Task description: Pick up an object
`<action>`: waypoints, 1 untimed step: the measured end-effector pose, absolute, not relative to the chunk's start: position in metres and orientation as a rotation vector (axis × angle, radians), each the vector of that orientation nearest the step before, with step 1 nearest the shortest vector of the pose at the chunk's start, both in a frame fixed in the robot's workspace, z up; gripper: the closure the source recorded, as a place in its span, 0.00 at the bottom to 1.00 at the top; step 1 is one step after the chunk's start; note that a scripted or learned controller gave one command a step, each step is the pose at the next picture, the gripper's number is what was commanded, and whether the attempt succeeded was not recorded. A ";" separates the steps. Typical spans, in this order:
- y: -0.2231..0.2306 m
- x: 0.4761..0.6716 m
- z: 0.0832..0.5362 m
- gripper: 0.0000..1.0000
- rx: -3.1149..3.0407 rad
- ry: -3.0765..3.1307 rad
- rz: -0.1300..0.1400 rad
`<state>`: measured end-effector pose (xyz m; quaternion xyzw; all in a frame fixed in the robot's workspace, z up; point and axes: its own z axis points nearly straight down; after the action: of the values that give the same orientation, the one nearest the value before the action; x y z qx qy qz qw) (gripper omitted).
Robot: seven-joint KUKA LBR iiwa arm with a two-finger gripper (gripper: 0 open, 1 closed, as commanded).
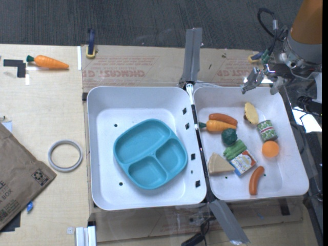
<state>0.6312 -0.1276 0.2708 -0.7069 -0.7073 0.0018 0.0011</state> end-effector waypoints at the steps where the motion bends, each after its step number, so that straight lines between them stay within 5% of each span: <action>1: -0.206 0.578 0.186 0.00 -2.211 -2.227 0.006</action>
<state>0.5783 -0.2055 0.1855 -0.7045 -0.7097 0.0018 0.0016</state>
